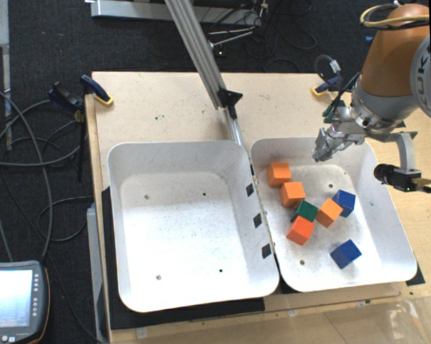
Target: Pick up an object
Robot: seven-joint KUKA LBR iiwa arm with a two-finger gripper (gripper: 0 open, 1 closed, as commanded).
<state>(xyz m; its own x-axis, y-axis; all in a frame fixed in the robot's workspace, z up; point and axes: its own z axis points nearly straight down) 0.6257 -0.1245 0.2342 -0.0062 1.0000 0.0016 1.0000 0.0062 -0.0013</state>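
The hand (324,153) hung over the upper part of the right bin (389,228), above bare floor, with nothing seen between its fingers; whether they were apart or together could not be told. The blocks lay loose in that bin: an orange block (278,173) near the divider, a second orange block (293,193) just below it; a green block (304,211), an orange cube (329,212) and a red-orange block (300,230) clustered together; a blue block (344,200) beside them; another blue cube (345,253) lower, apart. The left bin (131,207) sat alongside on the counter (163,106).
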